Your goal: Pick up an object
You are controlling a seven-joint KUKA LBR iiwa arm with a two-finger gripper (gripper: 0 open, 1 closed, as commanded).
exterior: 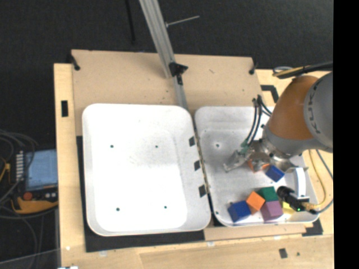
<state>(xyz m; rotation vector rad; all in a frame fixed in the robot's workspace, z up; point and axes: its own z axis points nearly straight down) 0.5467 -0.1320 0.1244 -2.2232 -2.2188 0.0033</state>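
At five o'clock in the right bin (224,122), small blocks cluster: blue (239,210), orange (256,200), purple (272,210), green (268,193). They look light, stiff and smooth; flat opposite faces suit pinching. Farther, at three o'clock, the gripper (238,160) hangs; its grip cannot be told.

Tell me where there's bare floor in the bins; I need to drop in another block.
The left bin offers bare floor from wall to wall. In the right bin, the far-left part by the divider is free. Its near-right corner is crowded: blue cube, orange block, green block, purple cube, with the pincer and another blue block just beyond.
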